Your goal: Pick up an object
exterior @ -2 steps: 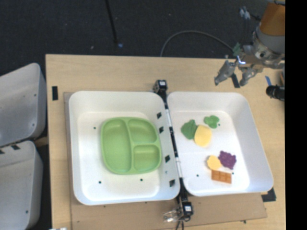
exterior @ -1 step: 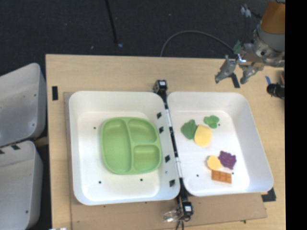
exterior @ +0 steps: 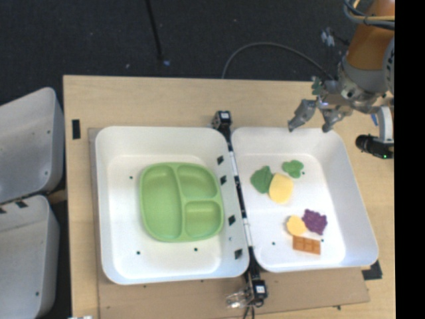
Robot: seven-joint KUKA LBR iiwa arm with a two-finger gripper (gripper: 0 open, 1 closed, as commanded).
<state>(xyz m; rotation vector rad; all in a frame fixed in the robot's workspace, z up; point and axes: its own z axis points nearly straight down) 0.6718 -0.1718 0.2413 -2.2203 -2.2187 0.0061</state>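
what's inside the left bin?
One green divided tray lying flat in the left bin. Its compartments hold nothing visible. Whatever is under the tray is covered.

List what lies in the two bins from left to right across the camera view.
Green divided tray in the left bin → dark green leafy piece in the right bin → pale yellow piece → purple piece.

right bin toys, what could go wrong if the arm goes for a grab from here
The gripper hangs open over the right bin's far rim, apart from every toy. The yellow piece touches the green leaf, and the purple grapes, small yellow piece and orange waffle crowd together, so a grab may nudge neighbours or close on two.
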